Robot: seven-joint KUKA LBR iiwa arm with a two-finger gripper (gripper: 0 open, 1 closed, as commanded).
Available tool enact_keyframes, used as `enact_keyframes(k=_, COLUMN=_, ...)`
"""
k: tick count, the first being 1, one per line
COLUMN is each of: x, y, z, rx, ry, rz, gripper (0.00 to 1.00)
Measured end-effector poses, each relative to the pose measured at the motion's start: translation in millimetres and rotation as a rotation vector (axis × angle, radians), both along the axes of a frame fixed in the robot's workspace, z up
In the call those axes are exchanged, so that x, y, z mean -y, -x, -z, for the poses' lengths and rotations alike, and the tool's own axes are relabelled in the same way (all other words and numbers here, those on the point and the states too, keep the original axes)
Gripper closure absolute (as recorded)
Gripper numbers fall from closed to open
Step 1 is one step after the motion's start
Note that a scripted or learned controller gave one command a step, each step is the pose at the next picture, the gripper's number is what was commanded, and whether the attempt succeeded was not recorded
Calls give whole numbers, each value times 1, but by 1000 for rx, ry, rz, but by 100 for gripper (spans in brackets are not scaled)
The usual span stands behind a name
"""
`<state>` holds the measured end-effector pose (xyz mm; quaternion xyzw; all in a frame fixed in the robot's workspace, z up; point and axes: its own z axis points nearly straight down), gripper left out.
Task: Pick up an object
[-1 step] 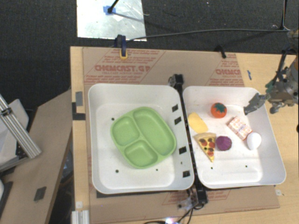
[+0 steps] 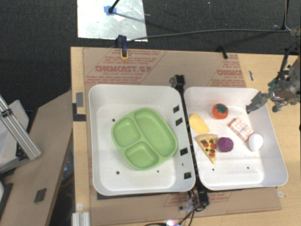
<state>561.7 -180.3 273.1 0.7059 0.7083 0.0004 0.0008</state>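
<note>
White right bin (image 2: 270, 173) holds tomato (image 2: 219, 110), egg (image 2: 255, 141), pizza slice (image 2: 208, 145) mid-right; gripper (image 2: 265, 102) at right edge, fingers apart, empty. Risk: clustered items, descent could clip the bin wall or nudge neighbours

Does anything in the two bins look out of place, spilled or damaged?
Nothing stands out. The green tray lies flat in the left bin; the toy foods sit apart in the right bin, none spilled or broken.

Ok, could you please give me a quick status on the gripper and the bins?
Gripper over right bin's far right edge, holding nothing. Tomato, pizza slice, egg untouched in the bin. Green tray in left bin.
</note>
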Motion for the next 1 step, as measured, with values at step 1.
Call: enact_keyframes(k=1, x=-8, y=1, z=59, rx=-4, ry=-2, rz=2, gripper=0)
